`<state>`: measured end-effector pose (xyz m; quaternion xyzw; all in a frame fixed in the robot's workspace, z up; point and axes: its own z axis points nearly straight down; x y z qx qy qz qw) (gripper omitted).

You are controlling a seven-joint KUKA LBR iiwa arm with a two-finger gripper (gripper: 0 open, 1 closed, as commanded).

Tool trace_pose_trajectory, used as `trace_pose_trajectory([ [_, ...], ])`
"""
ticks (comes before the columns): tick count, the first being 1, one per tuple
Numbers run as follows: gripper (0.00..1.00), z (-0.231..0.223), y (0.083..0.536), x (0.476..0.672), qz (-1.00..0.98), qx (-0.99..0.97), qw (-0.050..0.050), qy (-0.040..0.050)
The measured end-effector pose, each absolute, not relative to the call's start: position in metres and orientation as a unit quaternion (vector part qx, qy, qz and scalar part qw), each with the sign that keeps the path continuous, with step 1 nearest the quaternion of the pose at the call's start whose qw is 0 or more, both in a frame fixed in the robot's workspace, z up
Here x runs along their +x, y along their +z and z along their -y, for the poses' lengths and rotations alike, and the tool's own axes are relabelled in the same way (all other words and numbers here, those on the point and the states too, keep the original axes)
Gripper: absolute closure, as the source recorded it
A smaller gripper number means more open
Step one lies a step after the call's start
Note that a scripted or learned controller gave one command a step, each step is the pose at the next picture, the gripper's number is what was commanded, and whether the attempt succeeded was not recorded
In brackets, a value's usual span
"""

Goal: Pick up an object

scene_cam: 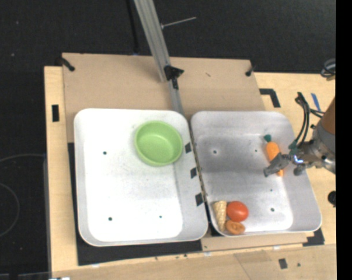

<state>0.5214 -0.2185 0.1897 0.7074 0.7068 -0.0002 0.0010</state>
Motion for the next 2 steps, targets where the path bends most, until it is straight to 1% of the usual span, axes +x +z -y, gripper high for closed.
trace_pose_trajectory([
  [1, 0.0, 0.211, 0.142, 0.523, -0.706, 0.708, 0.0, -0.0014],
  [2, 1.0, 0.211, 0.155, 0.525, -0.705, 0.709, 0.002, 0.0015],
])
